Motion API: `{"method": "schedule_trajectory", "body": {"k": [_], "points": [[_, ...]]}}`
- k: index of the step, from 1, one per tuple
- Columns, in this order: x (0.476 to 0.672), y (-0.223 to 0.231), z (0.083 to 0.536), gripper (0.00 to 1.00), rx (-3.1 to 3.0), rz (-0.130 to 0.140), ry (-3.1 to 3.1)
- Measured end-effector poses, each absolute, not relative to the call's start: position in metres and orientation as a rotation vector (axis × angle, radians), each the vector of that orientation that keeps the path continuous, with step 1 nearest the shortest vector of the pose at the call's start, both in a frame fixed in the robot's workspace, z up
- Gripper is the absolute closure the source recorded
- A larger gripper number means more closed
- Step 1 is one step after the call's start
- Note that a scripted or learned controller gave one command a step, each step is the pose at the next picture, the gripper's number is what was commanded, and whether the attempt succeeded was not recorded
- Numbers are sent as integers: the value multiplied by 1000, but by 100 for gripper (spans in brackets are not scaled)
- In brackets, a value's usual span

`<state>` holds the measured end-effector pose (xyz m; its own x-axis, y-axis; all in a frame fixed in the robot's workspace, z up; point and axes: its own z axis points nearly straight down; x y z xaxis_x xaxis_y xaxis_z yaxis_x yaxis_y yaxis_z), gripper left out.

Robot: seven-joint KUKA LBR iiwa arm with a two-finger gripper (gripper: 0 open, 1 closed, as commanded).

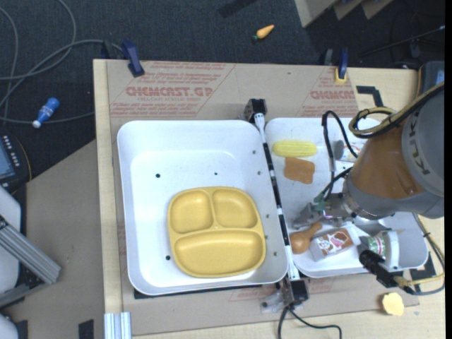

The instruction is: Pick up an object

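the bench [176, 90] bears a left bin [141, 189] and right bin [311, 129].

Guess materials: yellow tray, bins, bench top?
Yellow tray: looks like moulded plastic, satin; rounded compartment edges, soft highlights. Bins: likely thin white plastic, slightly glossy, with rolled rims. Bench top: seemingly paper-faced sheet or cardboard, matte tan with red printed lettering.

**Arm reaching in from the right, wrist dipped low**

So the grey arm [413, 168] comes in from the right side of the view, with its orange band [381, 164] sitting just above the wrist. It's bent downward and leftward, big and bulky from this angle. The end effector [316, 214] is down low at the tip, pointing left. Honestly can't make out its tips from here, too small and cluttered.
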<state>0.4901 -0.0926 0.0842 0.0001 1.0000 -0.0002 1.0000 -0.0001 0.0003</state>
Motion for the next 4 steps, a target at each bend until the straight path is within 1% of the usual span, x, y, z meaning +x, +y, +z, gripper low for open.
{"method": "schedule_trajectory", "body": {"k": [1,2,3,4], "points": [[490,-92,94,100,2220,2,2220],[511,-141,198,100,2215,7,2210],[536,-124,234,100,2213,6,2221],[606,-82,195,100,2214,4,2227]]}}
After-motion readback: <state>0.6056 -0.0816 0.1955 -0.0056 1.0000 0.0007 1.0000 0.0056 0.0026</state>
